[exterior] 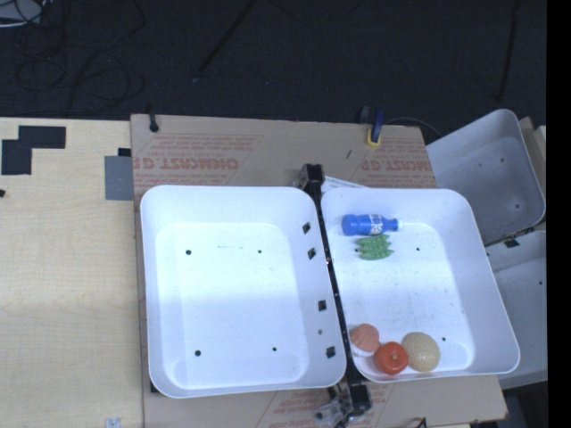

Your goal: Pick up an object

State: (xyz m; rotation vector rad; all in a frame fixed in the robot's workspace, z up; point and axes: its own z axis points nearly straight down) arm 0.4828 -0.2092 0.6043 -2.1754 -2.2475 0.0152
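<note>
The right bin holds several small objects. A blue bottle lies on its side near the bin's far left corner. Just below it sits a small green leafy piece. At the near edge, three items cluster together: a pale pink piece, a red tomato-like ball and a beige round piece.
The left bin sits beside the right one, joined by a black divider strip. Both rest on a cardboard sheet on a wooden bench. A grey metal plate stands at the right.
</note>
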